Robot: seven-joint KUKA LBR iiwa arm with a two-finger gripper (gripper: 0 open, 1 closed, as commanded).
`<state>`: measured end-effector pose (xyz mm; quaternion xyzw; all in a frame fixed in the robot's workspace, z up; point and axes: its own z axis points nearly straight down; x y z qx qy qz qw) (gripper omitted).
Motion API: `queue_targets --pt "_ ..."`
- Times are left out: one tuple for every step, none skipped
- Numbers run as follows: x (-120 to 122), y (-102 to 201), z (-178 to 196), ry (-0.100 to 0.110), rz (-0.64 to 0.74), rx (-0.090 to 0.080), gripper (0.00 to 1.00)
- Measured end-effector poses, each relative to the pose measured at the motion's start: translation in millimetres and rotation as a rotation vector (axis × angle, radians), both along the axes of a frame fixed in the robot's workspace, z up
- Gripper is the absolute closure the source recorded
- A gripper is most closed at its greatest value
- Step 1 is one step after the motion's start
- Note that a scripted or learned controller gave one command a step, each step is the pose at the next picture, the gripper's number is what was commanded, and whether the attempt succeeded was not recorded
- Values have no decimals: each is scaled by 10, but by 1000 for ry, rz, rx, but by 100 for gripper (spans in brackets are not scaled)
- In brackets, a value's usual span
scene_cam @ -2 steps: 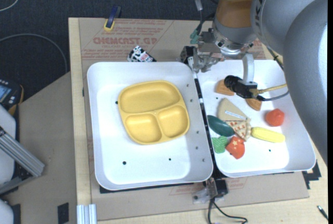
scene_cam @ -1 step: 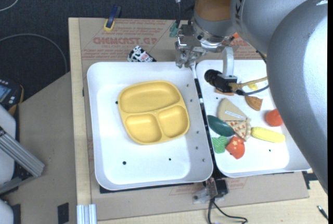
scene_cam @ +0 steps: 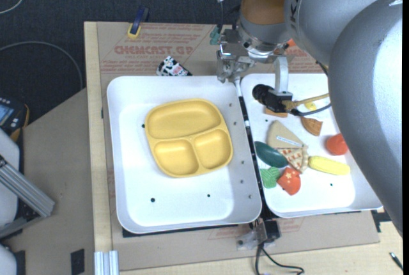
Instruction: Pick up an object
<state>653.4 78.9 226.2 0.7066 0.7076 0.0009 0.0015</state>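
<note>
Toy food (scene_cam: 298, 158) lies heaped in the right bin (scene_cam: 342, 202), and that heap is what the arm has to choose from: a tan wedge, a green leaf, a red piece, a yellow banana-like piece (scene_cam: 329, 166) and an orange ball (scene_cam: 337, 144) at the edge. The banana's long axis runs roughly left to right. All of it sits toward the near end of the bin, while the gripper (scene_cam: 235, 68) hangs over the far end, about above the rim where the two bins meet, so the heap lies nearer the viewer and to the right of it. I cannot tell how the jaws stand; nothing shows between them. The left bin (scene_cam: 128, 203) holds a yellow divided plate (scene_cam: 187, 136).
</note>
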Motion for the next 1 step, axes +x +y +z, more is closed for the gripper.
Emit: queue_targets --pt "109 48 92 -1 0 1 100"
